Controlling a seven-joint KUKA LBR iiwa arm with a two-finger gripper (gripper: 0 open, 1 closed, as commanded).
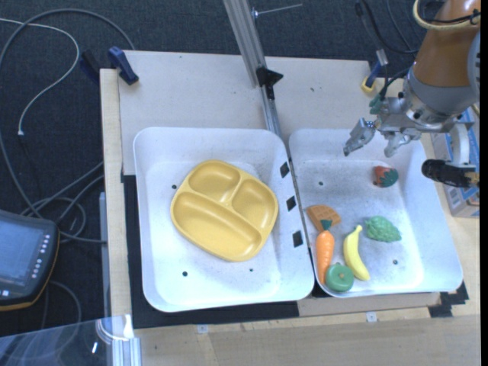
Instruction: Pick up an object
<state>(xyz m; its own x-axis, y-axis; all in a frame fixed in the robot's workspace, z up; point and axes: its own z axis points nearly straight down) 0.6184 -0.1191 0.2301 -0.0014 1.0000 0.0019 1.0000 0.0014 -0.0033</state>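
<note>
A: Object candidates lie in the right bin (438, 227): a red strawberry (385, 176) near the far right, a green leafy piece (382, 229), a banana (354, 253), a carrot (325, 253), a green apple (339, 278) and a brown slice (322, 216).

B: Tool status?

A: The tool (375, 142) hangs over the bin's far edge, its 2 fingers apart, nothing between them. The strawberry sits just beside it.

B: Left bin (152, 204)?

A: It carries 1 yellow divided plate (224, 209).
</note>
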